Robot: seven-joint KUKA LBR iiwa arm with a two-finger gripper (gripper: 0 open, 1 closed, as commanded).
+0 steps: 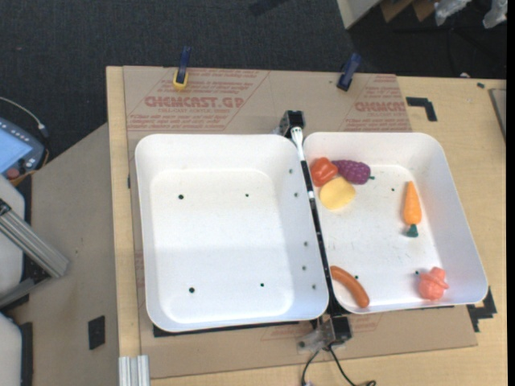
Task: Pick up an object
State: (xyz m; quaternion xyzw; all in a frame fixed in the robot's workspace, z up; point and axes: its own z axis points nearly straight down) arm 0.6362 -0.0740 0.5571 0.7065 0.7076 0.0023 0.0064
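The desk (451,103) carries a printed cardboard sheet (201,99). Two shallow white bins sit side by side on it, the left bin (145,215) touching the right bin (451,183).

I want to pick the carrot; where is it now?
The carrot lies in the right bin, near its right wall, apart from the yellow lemon on its left.

Even, diffuse overhead illumination. The two white bins (217,155) are bright, nearly overexposed, with little surface detail; a soft brightness gradient crosses the left bin's floor. Objects cast only faint, short shadows. The dark floor (121,22) is underexposed. Focus is moderately soft throughout, and printed lettering on the board (193,101) remains legible.
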